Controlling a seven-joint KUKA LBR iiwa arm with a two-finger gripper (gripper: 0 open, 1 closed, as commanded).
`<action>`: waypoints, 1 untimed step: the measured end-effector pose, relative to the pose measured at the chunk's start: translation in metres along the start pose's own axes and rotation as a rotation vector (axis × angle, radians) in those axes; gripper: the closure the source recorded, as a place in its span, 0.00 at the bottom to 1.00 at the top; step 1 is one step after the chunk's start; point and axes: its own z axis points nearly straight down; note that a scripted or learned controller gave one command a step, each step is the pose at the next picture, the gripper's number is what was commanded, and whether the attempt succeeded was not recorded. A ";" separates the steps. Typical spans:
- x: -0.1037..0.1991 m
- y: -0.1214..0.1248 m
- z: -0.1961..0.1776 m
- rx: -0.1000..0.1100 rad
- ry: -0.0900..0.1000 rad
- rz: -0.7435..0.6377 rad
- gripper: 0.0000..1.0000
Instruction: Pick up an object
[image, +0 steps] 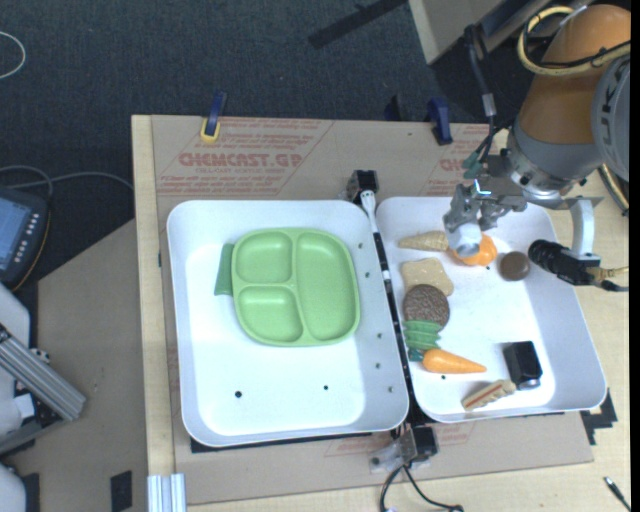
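The gripper (467, 236) hangs low in the right bin (570, 330), upper right of frame, directly over a small orange object (482, 251); whether it grips, I cannot tell; nothing is visibly lifted yet.

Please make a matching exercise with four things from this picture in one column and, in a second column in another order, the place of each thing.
Things:
1. green divided plate
2. carrot
3. black block
4. gripper

Places:
A. right bin, near its front right corner
B. left bin
C. above the back part of the right bin, over a small orange object
D. right bin, front part, beside the green beans

Pairs: 1-B, 2-D, 3-A, 4-C
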 end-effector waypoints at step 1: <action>0.005 0.000 -0.001 0.001 0.000 0.001 1.00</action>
